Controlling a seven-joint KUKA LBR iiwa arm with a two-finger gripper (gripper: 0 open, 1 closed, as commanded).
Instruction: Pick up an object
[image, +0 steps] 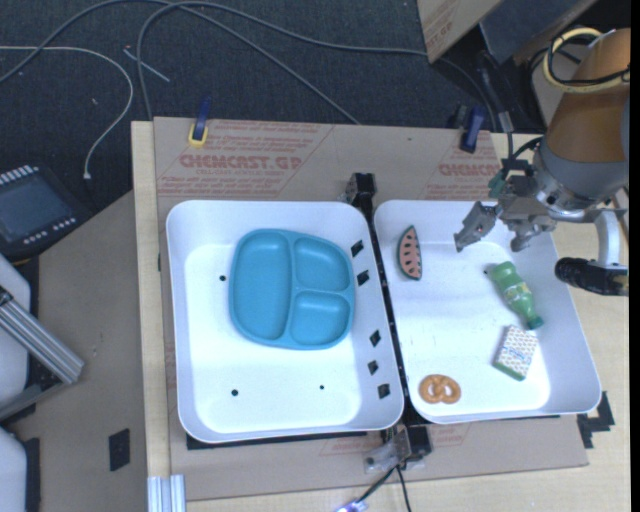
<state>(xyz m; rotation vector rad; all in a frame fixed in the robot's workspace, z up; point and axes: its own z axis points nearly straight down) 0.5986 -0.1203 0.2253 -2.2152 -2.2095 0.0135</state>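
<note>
My gripper (497, 233) hangs over the back of the right bin (570, 395), its two fingers spread open with nothing between them. A watermelon slice (408, 252) lies to its left near the bin's left wall. A green bottle (515, 293) lies just in front of the gripper, tilted toward the right. A small patterned box (516, 352) sits nearer the front right, and a pretzel (439, 389) rests at the front of the bin.
The left bin (200, 390) holds a blue divided plate (291, 288). A black clamp strip (375, 300) runs between the two bins. Cardboard covers the bench around them, with blue clips at the back edge.
</note>
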